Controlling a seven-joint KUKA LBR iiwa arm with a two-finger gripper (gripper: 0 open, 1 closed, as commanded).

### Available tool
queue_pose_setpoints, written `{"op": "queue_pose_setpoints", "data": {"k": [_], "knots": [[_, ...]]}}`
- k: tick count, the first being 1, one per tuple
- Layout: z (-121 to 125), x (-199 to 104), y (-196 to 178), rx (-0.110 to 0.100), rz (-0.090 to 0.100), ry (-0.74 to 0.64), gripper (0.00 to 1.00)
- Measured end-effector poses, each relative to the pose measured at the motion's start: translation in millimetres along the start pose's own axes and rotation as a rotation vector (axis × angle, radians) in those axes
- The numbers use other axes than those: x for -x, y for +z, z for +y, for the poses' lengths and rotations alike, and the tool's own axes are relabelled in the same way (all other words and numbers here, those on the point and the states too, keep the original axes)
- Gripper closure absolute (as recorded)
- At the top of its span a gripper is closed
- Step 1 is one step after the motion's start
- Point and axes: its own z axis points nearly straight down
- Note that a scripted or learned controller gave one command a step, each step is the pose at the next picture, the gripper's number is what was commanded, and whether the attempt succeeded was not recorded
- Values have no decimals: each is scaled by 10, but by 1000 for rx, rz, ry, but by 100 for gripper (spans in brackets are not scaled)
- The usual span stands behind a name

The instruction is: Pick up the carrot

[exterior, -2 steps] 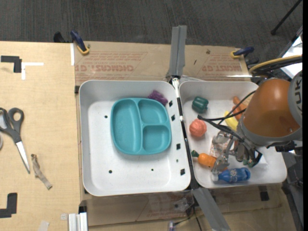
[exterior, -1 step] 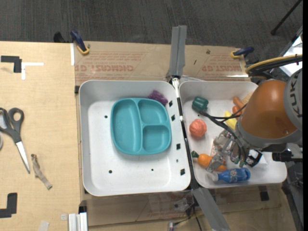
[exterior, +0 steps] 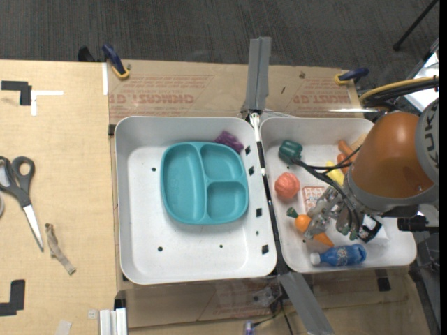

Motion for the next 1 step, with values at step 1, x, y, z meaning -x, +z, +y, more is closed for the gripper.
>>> {"op": "queue_pose_setpoints", "data": {"k": [1], "knots": [[132,-126,-1325,-13,23,121,100]]}}
